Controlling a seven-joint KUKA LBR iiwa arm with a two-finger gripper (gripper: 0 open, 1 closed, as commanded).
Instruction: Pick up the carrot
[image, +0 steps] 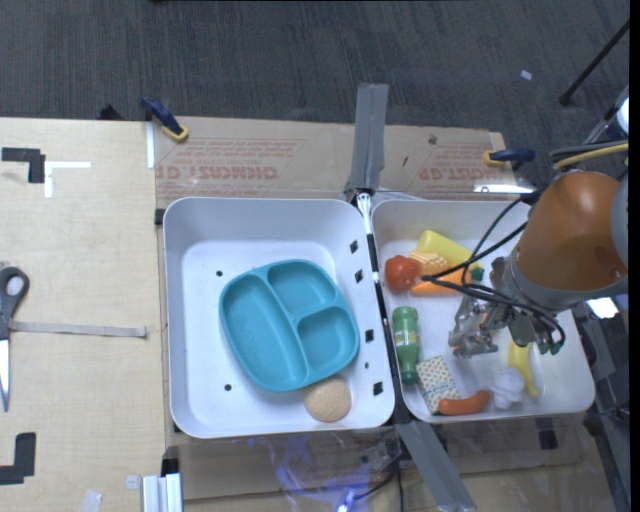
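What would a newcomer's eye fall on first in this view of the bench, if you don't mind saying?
Probably the blue divided plate in the left bin, with a tan bun beside its near edge. Next, the arm's orange band above the right bin, whose gripper hangs over a crowd of toy foods near the carrot.

A single fixed camera looks down on the counter from above, at a slight slant. It sits far enough back to take in both white bins whole, the left bin and the right bin, plus dark floor along the top. The arm enters from the right edge.
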